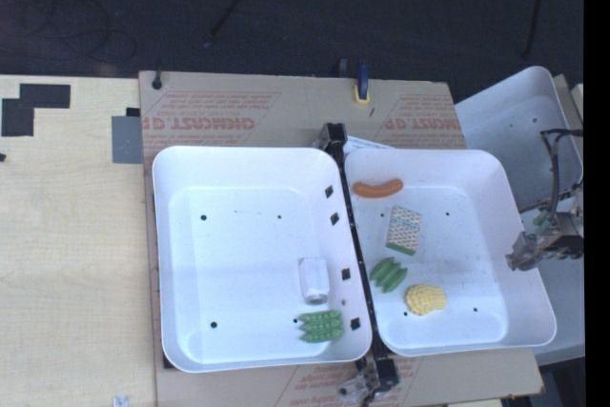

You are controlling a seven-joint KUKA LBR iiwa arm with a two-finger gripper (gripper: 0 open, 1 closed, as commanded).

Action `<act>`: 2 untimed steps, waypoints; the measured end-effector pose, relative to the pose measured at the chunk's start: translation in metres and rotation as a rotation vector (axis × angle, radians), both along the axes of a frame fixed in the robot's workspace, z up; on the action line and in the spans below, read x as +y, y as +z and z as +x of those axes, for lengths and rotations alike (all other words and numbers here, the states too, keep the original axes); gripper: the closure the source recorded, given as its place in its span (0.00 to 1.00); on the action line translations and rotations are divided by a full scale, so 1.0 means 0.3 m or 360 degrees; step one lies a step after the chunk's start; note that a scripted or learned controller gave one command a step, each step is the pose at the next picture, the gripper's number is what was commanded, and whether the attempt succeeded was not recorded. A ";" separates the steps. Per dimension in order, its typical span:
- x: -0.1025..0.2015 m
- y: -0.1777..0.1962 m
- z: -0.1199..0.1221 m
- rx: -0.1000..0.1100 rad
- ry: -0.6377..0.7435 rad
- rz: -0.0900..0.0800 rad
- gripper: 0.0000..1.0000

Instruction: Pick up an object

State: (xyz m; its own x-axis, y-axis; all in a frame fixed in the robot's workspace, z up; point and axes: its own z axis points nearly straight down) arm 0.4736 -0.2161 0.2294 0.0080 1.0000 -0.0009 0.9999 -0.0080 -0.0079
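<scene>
The left bin (181, 205) holds a small whitish cylinder (314, 279) lying near its right wall and a green bumpy object (321, 326) at its front right corner. In the right bin (496, 319) lie an orange sausage-shaped piece (377, 189) at the back, a green-and-white patterned block (404, 230), a green ribbed piece (388, 274) and a yellow corn-like piece (425, 299). My gripper (534, 251) sits low at the right bin's outer right rim, small and dark, apart from every object. Nothing shows in its grasp.
Both bins rest on a brown cardboard sheet (238, 110) on a pale wooden bench (67, 253). A black divider clip strip (348, 243) runs between the bins. A grey metal plate (515, 114) stands at the back right. Cables (562, 167) hang near the gripper.
</scene>
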 end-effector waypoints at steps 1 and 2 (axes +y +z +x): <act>0.005 0.275 0.010 -0.0022 0.0013 -0.0003 1.00; 0.007 0.389 0.008 -0.0015 0.0015 0.0000 1.00</act>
